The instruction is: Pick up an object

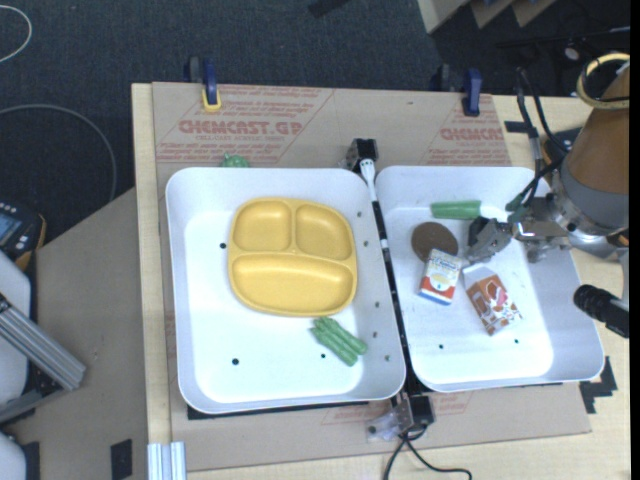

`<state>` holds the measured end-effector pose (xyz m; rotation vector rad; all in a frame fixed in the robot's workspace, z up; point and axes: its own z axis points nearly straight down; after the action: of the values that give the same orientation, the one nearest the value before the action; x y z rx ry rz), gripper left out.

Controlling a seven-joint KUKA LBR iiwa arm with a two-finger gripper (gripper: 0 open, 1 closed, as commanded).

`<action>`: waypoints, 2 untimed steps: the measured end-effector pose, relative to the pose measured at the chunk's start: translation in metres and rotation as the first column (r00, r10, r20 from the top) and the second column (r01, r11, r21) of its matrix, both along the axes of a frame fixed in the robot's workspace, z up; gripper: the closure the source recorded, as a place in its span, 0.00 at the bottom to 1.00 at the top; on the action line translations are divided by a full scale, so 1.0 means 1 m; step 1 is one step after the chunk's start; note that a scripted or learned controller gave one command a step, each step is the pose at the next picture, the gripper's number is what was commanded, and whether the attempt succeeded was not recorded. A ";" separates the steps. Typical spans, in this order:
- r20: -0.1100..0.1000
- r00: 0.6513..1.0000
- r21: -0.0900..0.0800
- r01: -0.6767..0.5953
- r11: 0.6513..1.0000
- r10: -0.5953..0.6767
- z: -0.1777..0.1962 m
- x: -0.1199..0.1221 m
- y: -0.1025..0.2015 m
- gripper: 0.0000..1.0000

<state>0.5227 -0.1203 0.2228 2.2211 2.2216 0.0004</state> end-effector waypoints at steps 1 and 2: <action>0.005 1.000 0.005 -0.001 1.000 0.001 -0.140 0.040 0.010 0.00; 0.002 1.000 -0.002 0.001 1.000 -0.001 -0.138 0.069 -0.031 0.00</action>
<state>0.5919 -0.1510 0.0847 2.2205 2.2182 0.0006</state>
